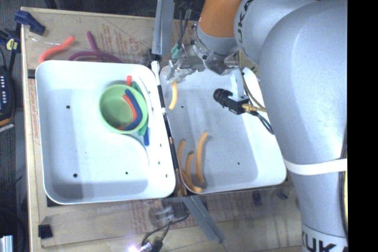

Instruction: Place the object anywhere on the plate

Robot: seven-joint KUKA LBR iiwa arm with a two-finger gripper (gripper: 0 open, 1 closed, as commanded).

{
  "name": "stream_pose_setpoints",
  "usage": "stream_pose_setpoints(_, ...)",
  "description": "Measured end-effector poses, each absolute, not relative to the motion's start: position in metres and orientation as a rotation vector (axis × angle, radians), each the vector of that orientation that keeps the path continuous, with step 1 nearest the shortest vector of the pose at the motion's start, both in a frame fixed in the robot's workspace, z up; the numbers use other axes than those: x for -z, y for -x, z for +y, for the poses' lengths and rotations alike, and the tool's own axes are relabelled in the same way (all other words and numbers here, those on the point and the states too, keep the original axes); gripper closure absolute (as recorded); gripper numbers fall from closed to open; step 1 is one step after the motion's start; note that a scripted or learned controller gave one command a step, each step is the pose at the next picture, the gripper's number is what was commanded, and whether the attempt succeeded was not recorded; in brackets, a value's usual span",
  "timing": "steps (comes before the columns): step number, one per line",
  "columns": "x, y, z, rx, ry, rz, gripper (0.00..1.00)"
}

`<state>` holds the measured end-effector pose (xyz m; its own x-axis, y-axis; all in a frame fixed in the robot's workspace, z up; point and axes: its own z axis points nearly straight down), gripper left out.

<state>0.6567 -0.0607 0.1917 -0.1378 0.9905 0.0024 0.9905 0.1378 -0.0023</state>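
Yellow-orange and slender, a curved strip (173, 95) hangs just under the tool (171, 72) at the far left corner of the right bin (260, 168), close to the wall shared with the left bin (65, 186). Its top end meets the tool's tip and it looks pinched there, though the fingers are too small and cluttered to tell how wide they stand; I cannot say for sure that it is gripped rather than merely touching. The strip's long axis runs nearly up and down in the camera view, with a slight bow.

The green plate (113, 106) sits in the left bin, toward its far half, already carrying coloured strips in red (129, 81), blue (138, 112) and orange along its right rim. From the tool, the plate lies to the view's left and a little nearer the camera, across the divider between the bins; the two are near but apart.

So the coming move likely turns on a short sideways carry over that wall, with the strip kept high enough to pass it. Three more orange strips (201, 156) lie at the right bin's near left corner, well apart from the tool, on a tabletop (118, 32) of pale wood.
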Motion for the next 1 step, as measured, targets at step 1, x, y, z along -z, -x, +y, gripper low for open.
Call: stream_pose_setpoints(1, -0.1919, -0.6568, -0.0608, 0.0, 2.061, -2.367, 0.0)
